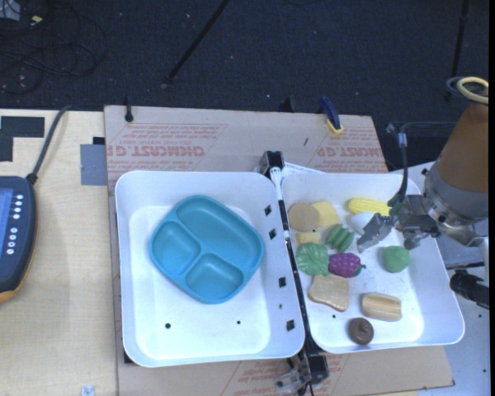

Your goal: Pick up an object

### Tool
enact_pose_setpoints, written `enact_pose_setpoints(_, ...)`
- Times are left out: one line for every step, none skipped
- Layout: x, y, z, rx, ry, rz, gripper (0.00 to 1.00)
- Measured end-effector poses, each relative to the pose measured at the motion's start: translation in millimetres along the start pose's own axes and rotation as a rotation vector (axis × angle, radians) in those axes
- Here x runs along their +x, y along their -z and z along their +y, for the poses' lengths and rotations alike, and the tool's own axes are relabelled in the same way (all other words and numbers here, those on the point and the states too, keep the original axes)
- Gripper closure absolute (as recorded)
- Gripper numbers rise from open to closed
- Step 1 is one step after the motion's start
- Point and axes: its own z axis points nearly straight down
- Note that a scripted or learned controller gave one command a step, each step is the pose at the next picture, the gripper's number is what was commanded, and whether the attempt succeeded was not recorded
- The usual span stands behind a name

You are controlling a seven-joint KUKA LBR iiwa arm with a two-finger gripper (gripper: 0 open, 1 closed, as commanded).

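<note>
Tool (393, 231) is hovering open and empty above the right bin (445, 320); centring it over the green ball (395, 259) before descending looks wisest.

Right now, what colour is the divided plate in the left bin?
Light blue; the divided plate shows best in the camera view.

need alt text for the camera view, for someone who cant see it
A grey arm's gripper hangs over the right bin, above toy foods: a corn cob, a green ball, purple grapes, a bread slice and others. The left bin holds a blue divided plate.
</note>
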Motion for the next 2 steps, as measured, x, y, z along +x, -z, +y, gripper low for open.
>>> enact_pose_setpoints(-9,-149,12,0.011,0.000,0.002,0.00)
enact_pose_setpoints(-1,-164,57,-0.002,0.001,0.000,0.00)
